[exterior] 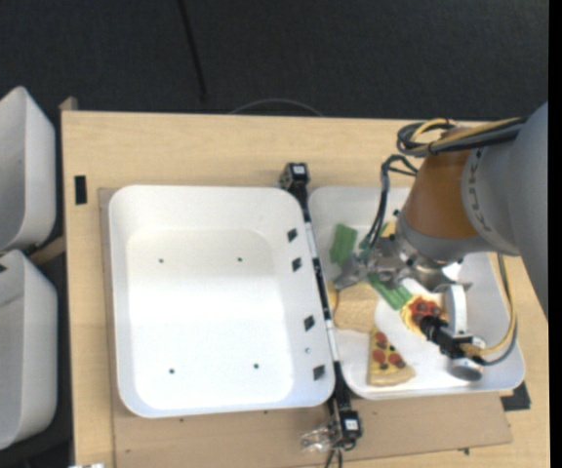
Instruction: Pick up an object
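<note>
Before me I see a light wooden bench (213, 144) on a dark floor (359, 37). Two shallow white bins stand on it side by side, touching along one edge. The left bin (203, 300) has small dark marks on its bottom. Of the right bin (344, 201) I name only the rim. A black clip (294, 175) sits at the far end of the shared edge, another clip (344, 422) at the near end. A thin black cable (188, 37) crosses the floor. Two white rounded blocks (3, 174) stand at the view's left edge.

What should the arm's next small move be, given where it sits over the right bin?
Probably a short straight descent: the gripper sits low over the right bin, among a green piece and a tan slab. The pizza slice lies apart, nearer the front.
</note>
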Robot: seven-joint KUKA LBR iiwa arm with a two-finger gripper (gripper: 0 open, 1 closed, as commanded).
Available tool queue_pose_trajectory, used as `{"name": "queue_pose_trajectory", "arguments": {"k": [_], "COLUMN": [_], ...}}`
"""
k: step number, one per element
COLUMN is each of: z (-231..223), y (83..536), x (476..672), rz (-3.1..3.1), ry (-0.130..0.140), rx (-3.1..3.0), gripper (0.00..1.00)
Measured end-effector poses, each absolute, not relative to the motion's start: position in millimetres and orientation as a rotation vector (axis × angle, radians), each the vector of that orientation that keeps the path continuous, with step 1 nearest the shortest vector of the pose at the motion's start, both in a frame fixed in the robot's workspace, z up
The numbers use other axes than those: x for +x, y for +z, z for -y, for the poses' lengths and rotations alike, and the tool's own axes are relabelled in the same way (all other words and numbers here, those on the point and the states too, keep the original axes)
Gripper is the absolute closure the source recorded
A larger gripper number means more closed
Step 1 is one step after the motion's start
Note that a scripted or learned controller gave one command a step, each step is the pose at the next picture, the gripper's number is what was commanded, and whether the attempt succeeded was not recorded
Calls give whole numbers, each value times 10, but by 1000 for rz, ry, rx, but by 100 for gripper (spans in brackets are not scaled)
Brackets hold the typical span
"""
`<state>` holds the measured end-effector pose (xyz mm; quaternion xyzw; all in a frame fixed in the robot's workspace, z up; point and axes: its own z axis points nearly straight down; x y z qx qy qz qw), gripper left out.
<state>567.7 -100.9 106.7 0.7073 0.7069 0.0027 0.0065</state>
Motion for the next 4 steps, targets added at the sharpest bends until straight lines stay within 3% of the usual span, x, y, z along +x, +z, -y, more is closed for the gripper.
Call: {"name": "queue_pose_trajectory", "arguments": {"k": [1,2,3,4], "z": [1032,1039,1326,1515], "y": [1175,2609,1151,2762], "x": [5711,5588,5579,5780], "rz": [-2203,-2214,-2214,-2209], "ry": [12,15,4,15], "rx": [2215,2209,2216,2206], "gripper": [100,100,100,100]}}
